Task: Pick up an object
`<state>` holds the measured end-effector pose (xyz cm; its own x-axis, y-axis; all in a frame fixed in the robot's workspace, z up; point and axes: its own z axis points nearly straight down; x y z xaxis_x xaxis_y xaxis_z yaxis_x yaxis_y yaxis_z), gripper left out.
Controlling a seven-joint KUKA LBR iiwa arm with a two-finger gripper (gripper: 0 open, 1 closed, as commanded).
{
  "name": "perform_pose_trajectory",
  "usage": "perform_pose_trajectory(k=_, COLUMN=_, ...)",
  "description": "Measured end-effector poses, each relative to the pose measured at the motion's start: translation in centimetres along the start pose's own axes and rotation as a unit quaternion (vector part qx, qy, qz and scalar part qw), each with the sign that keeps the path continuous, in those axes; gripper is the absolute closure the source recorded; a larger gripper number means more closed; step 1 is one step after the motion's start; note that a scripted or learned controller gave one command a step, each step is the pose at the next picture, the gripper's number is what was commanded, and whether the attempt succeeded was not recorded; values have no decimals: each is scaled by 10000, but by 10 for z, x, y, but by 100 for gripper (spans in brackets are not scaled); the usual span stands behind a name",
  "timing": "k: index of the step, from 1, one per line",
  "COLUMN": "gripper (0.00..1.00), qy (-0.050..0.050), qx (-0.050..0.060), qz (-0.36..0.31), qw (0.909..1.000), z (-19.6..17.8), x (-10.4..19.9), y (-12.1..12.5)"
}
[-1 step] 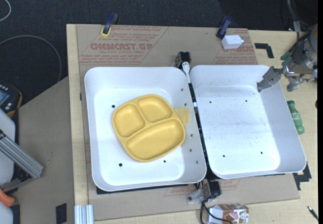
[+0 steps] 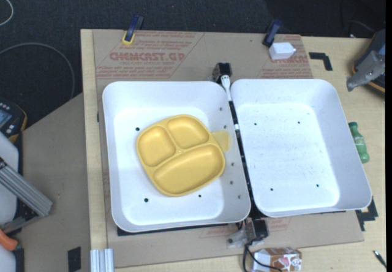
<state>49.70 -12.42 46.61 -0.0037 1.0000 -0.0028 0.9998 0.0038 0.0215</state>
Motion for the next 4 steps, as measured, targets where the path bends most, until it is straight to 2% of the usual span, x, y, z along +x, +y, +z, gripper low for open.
perform_pose_trajectory(k=1, gripper=0, qy=15, qx=46, qz=-17, qw=10000, z=-75, x=63, y=-16)
perform_pose_trajectory(k=2, gripper=100, qy=3, qx=72, qz=10, qw=10000, z=-81, x=60, y=-15)
perform_pose_trajectory(k=3, gripper=100, qy=17, qx=150, qz=19, qw=9999, z=5, x=71, y=-18)
perform_pose_trajectory(k=4, gripper=100, qy=20, qx=166, qz=19, qw=9999, z=105, x=85, y=-21)
